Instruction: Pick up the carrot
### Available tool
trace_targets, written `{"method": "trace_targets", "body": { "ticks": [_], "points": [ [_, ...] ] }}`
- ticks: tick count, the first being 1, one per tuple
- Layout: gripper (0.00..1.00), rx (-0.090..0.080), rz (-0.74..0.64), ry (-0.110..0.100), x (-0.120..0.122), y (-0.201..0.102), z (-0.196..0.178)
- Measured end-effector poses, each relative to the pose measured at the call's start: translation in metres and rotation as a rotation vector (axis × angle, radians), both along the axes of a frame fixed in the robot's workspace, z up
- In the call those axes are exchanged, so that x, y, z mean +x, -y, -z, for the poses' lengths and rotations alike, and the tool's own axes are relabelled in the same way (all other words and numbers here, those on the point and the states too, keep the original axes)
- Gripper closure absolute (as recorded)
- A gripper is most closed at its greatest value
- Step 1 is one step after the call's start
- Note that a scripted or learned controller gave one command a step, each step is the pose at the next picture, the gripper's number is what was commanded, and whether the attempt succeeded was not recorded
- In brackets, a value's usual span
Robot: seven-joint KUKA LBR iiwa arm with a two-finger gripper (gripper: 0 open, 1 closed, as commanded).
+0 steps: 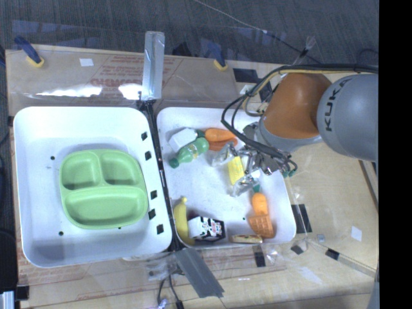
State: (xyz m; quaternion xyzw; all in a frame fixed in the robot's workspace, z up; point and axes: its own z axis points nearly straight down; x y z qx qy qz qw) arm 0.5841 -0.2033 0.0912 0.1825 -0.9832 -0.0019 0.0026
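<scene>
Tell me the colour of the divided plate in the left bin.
Light green: the divided plate in the left bin, seen clearly in the overhead camera view.

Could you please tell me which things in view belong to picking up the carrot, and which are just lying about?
For the job:
carrot
gripper
right bin

Lying about:
green bottle
corn cob
banana
green divided plate
left bin
</scene>
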Motion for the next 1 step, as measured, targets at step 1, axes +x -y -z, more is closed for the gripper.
{"method": "trace_targets", "body": {
  "ticks": [1],
  "points": [
    [0.0,0.0,-0.293,0.005,-0.0607,0.0062,-0.0003]
  ]
}}
